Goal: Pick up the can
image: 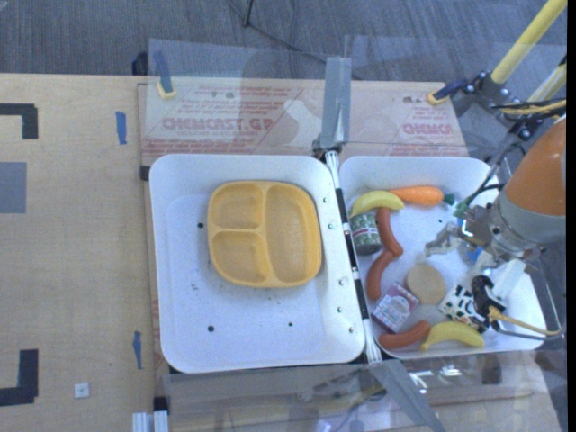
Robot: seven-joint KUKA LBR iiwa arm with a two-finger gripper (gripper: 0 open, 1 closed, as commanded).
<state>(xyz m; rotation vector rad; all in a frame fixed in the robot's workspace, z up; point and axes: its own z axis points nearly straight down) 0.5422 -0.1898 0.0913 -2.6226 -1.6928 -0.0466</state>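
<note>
The can (364,233) is small and dark green with a label. It lies at the left wall of the right bin (475,171), under a yellow banana (375,202) and beside a red sausage (390,229). My gripper (453,238) hangs low over the right half of that bin, well to the right of the can and apart from it. Between the two lie the sausage and bare bin floor. Nothing shows in the gripper's grasp. The grey wrist and orange band (540,183) rise behind it at the right edge.
The right bin also holds a carrot (416,194), a second sausage (376,274), a round tan bun (427,283), a pink packet (394,307), another banana (454,334) and a black-and-white toy (466,302). A yellow divided plate (265,233) sits in the left bin (171,268).
</note>
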